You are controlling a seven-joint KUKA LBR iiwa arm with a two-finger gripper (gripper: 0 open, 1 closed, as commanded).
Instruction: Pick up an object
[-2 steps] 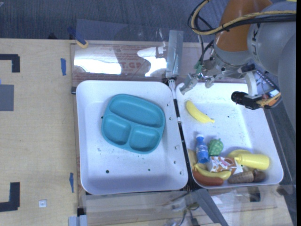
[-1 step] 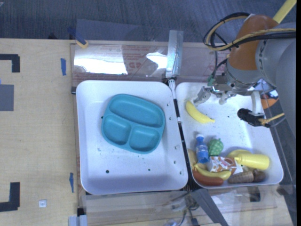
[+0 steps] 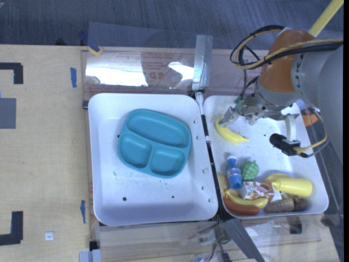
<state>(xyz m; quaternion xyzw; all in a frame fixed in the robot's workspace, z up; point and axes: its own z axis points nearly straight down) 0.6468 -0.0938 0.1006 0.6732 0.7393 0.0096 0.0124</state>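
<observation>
Right bin (image 3: 322, 192): along its near wall lie a yellow mustard bottle (image 3: 292, 185), a hot dog (image 3: 245, 205), a small water bottle (image 3: 233, 173) and a green strawberry-shaped toy (image 3: 250, 170). Farther back in the same bin, a banana (image 3: 230, 134) lies just below the gripper (image 3: 235, 114); whether the gripper is released or clenched cannot be determined. Left of this bin, a blue divided plate (image 3: 154, 143) sits in the left bin (image 3: 103, 195).

The arm (image 3: 322, 64) ran off the frame's right edge. At lower right, a brown item (image 3: 281, 205) lay partly hidden under the yellow bottle (image 3: 292, 186).
</observation>
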